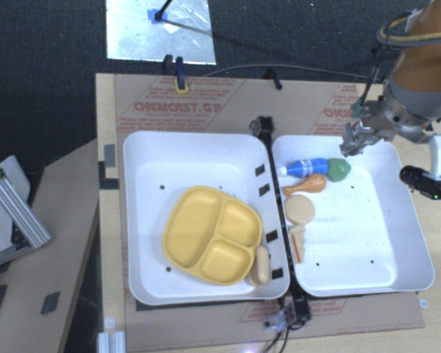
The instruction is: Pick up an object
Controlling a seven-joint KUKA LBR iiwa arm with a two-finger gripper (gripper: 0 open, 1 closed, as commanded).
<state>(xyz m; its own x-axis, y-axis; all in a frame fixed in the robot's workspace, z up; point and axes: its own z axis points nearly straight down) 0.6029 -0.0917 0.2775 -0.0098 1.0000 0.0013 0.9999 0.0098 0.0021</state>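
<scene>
Two white bins sat side by side; the left bin (143, 197) held a yellow divided tray (212, 234) with a small beige piece (262, 265) at its edge. The right bin (382, 248) held the likely targets along its left wall: a blue bottle (307, 168), a green ball (339, 169), an orange drumstick shape (306, 186) and a tan disc (300, 210). The gripper (355, 140) hung over the bin's back rim, just beside the ball; a clean pick would probably need a straight descent onto one item, clear of neighbours. Its grip state could not be told.
</scene>
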